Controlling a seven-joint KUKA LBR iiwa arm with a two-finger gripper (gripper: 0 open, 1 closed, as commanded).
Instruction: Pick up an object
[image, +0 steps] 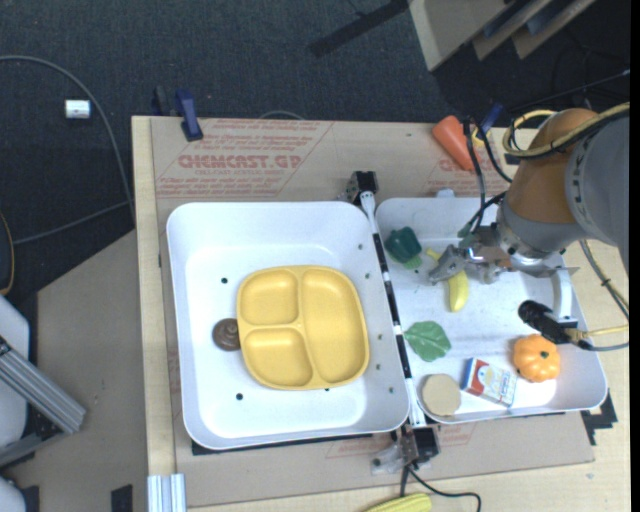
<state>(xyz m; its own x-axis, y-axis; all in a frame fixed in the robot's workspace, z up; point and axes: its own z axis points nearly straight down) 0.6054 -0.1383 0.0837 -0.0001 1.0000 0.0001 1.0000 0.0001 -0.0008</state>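
Reaching in over the right bin (590, 395), we hang our gripper (452, 266) low above its floor. Whether the jaws are released or clenched we cannot tell; dark metal and cables blur together there. We judge the arm sits this low because a grasp is under way, and the likeliest target is the banana (457, 292), which lies just below the jaws, perhaps touching them; contact is not clear.

The pickable things are gathered in this bin, we suppose, so the arm can choose among them. Counting them: one banana under the jaws; one dark green piece (403, 244) just left of them; one green leaf (428, 340) further below and slightly left; one round tan disc (440, 395) beyond that, near the bin's front rim; one small carton (489, 381) beside the disc; one orange pumpkin (536, 358) below and right of the jaws.

Well left of the jaws, the left bin (190, 240) bears one yellow divided plate (301, 327) and one brown lump (227, 334) touching its edge.
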